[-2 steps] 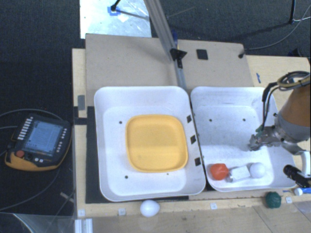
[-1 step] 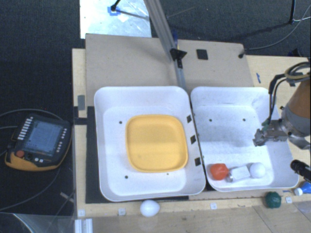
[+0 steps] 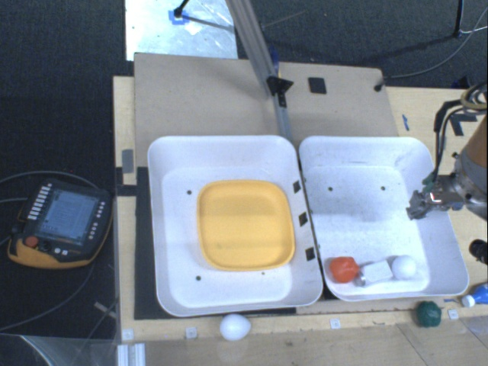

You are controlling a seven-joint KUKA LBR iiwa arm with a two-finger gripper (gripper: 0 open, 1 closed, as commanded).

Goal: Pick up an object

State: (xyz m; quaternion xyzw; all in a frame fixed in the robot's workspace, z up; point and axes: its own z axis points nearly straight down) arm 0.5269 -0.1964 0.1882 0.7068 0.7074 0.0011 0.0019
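Tool (image 3: 421,204) seemingly above orange object (image 3: 342,268)

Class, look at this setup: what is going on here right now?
A robot arm reaches in from the right, its end effector hovering over the right bin near its right wall. It holds nothing visible. An orange object, a white block and a white ball lie along that bin's front edge. The left bin holds a yellow plate.
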